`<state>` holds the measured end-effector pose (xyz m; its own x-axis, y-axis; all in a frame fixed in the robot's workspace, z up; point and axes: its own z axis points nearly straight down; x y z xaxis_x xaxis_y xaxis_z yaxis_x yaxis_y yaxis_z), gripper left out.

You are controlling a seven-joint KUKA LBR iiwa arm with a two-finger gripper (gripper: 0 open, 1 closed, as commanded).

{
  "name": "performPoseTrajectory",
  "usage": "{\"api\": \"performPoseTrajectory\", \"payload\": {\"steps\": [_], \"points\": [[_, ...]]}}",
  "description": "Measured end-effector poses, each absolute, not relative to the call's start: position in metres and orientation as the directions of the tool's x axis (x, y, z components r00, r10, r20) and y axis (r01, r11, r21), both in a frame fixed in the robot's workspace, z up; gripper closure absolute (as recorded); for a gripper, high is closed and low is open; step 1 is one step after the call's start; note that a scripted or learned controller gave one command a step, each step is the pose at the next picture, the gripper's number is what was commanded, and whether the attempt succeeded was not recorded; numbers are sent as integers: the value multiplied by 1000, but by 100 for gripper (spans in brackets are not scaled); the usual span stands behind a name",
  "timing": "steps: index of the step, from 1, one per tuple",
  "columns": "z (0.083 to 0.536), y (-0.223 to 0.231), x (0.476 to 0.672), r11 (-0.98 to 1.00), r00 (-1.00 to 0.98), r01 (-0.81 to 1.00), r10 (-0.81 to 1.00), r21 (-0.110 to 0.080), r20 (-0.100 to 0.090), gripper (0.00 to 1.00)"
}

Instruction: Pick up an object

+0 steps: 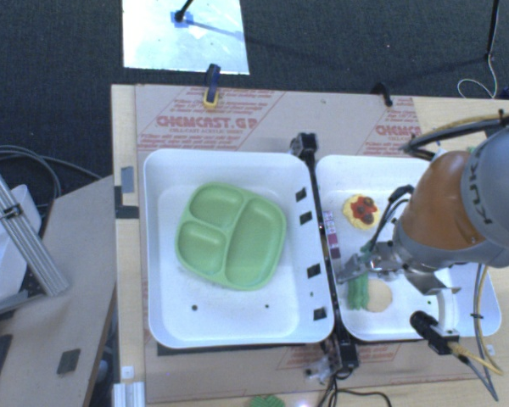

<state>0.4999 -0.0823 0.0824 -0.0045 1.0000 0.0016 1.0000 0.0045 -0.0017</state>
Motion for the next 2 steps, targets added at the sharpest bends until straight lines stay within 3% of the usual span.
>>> {"api": "performPoseTrajectory", "payload": {"steps": [1,2], "points": [[95,-85,502,2,-2,1000,1000,4,-1,100],[190,5,529,14,-14,1000,1000,12,3,100]]}}
